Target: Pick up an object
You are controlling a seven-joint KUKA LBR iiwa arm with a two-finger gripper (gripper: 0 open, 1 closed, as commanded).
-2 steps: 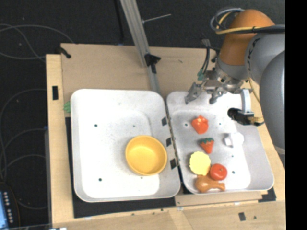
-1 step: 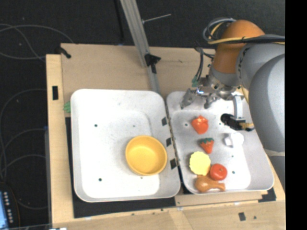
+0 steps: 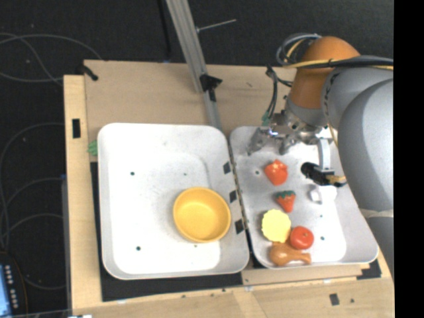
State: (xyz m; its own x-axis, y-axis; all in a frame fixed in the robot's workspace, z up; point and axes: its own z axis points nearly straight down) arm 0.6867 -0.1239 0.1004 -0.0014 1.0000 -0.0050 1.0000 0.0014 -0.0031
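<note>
Camera view: jaws point(image 3: 267, 142) spread, empty, above upright red pepper point(image 3: 277, 172).

tan wooden bench top point(image 3: 152, 95) fills mid-frame. dark floor point(image 3: 40, 18) around it, thin cables point(image 3: 30, 45) at upper left. grey metal post point(image 3: 189, 38) slants down from top centre.

My arm point(image 3: 371, 131) was a thick, smooth grey cylinder with a rounded orange band point(image 3: 318, 71) above the wrist. Thin grey cables looped over the orange section. My gripper point(image 3: 268, 141) was small, metallic, silver and black, with slim fingers.
</note>
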